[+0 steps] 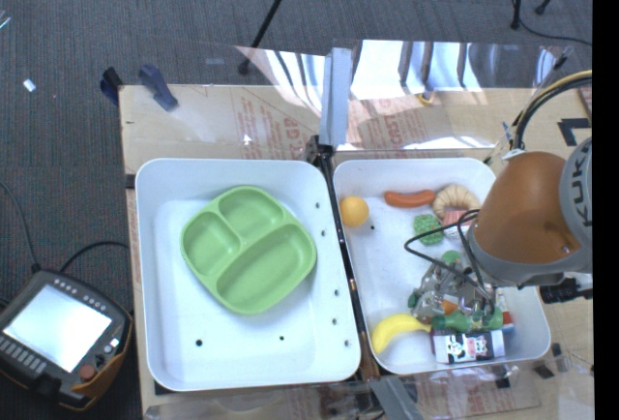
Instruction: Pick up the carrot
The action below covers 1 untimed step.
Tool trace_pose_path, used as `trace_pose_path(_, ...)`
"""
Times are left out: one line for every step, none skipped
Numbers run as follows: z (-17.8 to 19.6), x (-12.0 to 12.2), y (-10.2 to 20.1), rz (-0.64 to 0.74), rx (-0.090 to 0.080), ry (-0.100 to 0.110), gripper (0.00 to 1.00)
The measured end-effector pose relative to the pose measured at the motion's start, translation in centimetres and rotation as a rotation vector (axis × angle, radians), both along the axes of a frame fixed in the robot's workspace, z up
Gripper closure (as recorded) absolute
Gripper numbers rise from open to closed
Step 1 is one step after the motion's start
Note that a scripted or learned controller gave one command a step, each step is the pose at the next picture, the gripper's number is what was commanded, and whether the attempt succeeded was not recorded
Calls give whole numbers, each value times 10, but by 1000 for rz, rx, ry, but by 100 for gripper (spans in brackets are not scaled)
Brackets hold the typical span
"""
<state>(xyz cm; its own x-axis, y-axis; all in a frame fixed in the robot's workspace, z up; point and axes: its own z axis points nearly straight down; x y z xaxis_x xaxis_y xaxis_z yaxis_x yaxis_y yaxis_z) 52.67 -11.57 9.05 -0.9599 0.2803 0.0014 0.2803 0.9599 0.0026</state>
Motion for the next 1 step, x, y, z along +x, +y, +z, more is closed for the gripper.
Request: trace_pose_path(78, -8, 0, 197, 3, 18, 100)
